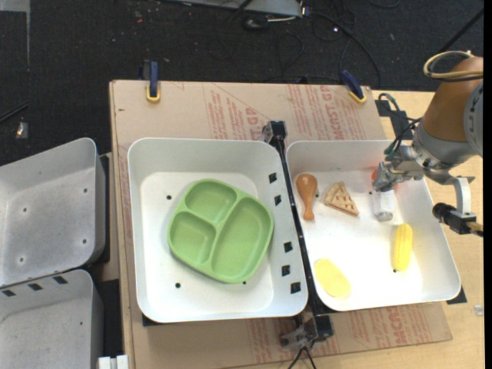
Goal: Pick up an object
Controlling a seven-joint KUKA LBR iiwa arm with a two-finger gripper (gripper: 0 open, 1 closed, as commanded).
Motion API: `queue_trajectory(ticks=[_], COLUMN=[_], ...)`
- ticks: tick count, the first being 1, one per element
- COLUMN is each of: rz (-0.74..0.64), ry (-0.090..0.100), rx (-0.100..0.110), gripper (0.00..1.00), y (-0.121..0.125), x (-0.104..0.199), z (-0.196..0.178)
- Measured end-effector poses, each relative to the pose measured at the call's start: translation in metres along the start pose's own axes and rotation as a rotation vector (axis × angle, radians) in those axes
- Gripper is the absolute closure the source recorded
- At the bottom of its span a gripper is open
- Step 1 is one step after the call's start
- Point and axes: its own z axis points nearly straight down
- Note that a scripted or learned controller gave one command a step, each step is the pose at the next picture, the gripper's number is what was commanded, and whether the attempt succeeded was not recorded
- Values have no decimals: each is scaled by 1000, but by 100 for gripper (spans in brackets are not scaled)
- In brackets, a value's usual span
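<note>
Dark speckled flooring with loose cables is seen around a cardboard-topped bench (200, 110), on which two shallow white bins are set side by side. The left bin (146, 229) is occupied by a green divided plate (221, 230), lying flat near its centre.

In the right bin (438, 283), four small items are spread out. A wooden spoon (307, 194) is placed toward 10 o'clock, close to the dividing wall. A wedge-shaped pizza slice toy (340, 198) is found just beside it, toward the bin's centre. A yellow corn cob (401, 246) is laid at about 4 o'clock, and a pale yellow lemon-like piece (331, 277) is set near 7 o'clock. All four are apart from one another.

The arm is seen entering from 3 o'clock, and the gripper (383, 204) is lowered into the right bin at about 2 o'clock, between the pizza slice toy and the corn cob. How far it is spread cannot be told, nor whether anything is held in it; none of the four items is seen to be touched by it.

Blue clamps (153, 79) are fixed on the bench's far edge.
</note>
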Motion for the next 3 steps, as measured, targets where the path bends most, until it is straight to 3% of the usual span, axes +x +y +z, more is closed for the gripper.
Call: queue_trajectory(ticks=[1, 2, 3], rz=[-3, -2, -2], ry=[13, 12, 13], rx=[15, 16, 20], gripper=[100, 100, 100], y=[3, 6, 7], x=[7, 6, 6], z=[-61, -114, -117])
